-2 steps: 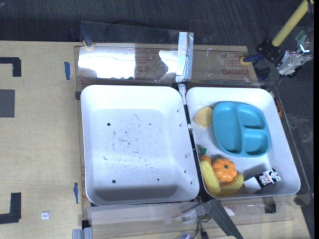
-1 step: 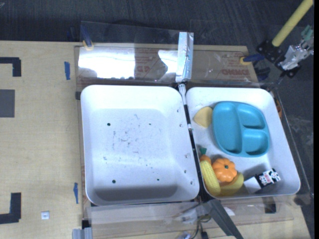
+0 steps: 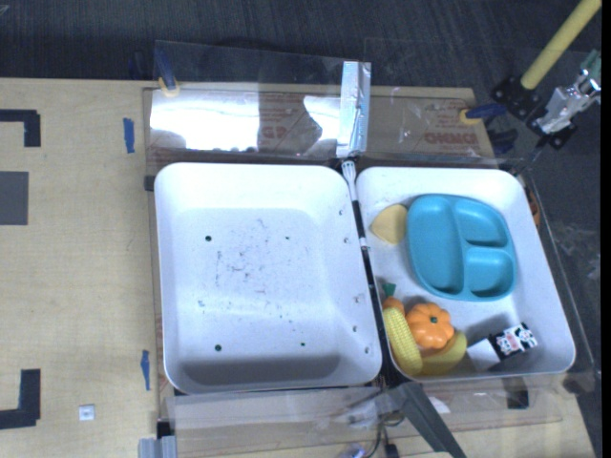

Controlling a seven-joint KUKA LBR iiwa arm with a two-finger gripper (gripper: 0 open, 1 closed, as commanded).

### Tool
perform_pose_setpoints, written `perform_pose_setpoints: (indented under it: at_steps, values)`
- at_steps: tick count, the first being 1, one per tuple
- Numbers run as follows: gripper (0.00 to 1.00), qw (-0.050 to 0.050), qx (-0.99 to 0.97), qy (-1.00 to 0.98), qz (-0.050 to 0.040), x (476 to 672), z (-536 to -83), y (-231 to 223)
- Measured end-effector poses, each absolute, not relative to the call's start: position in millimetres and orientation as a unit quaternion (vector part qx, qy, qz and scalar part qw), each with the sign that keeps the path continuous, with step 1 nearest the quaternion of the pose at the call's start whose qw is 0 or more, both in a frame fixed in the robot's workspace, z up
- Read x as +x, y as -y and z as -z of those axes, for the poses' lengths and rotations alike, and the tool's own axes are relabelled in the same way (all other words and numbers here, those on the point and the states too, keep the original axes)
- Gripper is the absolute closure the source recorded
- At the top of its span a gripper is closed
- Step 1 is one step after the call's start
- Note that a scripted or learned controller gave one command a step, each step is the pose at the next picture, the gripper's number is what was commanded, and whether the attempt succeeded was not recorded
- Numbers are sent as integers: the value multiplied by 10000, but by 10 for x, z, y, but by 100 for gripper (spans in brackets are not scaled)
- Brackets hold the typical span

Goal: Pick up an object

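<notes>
Sitting well left of the plate (image 3: 458,246), the wood bench (image 3: 67,256) has black corner marks and bits of blue tape (image 3: 128,134). Left bin (image 3: 258,256) is next, left of the plate across the divider, white, with dark specks and scuffs on its floor. A clear sheet (image 3: 248,103) stands behind it, up and left of the plate, with glare on it.

Right bin (image 3: 546,284) holds the plate: blue, divided into compartments, lying flat in the bin's back half. A pale yellow piece (image 3: 389,224) touches the plate's left edge, near the divider. Corn (image 3: 401,337) lies below-left of the plate, lengthwise along the bin's left wall. An orange pumpkin (image 3: 431,324) is just below the plate, touching the corn on its right side. A yellow item (image 3: 456,351) pokes out under the pumpkin, too hidden to name. A small black-and-white toy (image 3: 513,342) is below-right of the plate, near the bin's front right corner, apart from the pumpkin.

Up and right of the plate, outside the bin, a yellow rod (image 3: 563,36) slants down to a black mount with a metal clamp (image 3: 563,108).

Pincer state: cannot tell from this view. Cannot tell either how any pickable item lies relative to it; all of them rest in the right bin around the plate.
</notes>
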State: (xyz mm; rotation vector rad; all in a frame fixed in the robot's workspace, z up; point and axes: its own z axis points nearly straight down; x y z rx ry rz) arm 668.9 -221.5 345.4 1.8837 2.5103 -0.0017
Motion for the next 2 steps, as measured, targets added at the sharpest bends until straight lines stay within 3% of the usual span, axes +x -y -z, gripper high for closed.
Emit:
perform_pose_setpoints:
  at_steps: [1, 2]
  values:
    - [100, -16, 5942, -8043, 13, 6685, -3316, 2214]
    - [100, 14, 5576, -8301, 5, 6689, -3438, 2216]
